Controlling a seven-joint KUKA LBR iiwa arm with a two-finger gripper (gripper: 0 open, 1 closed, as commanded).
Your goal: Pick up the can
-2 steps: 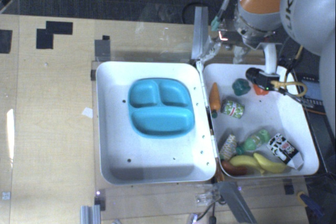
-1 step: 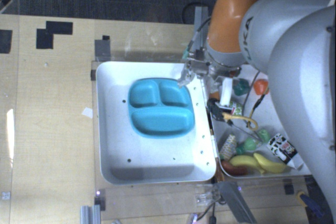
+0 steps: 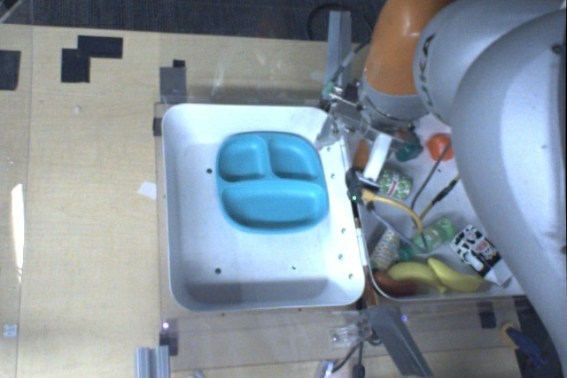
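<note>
Can lying near tool, toward view's right.

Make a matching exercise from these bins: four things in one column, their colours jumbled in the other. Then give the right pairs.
Things:
1. divided plate
2. banana
3. can
4. small box

Colours:
A. yellow
B. green and white
C. blue
D. black and white

Pairs: 1-C, 2-A, 3-B, 4-D
</note>
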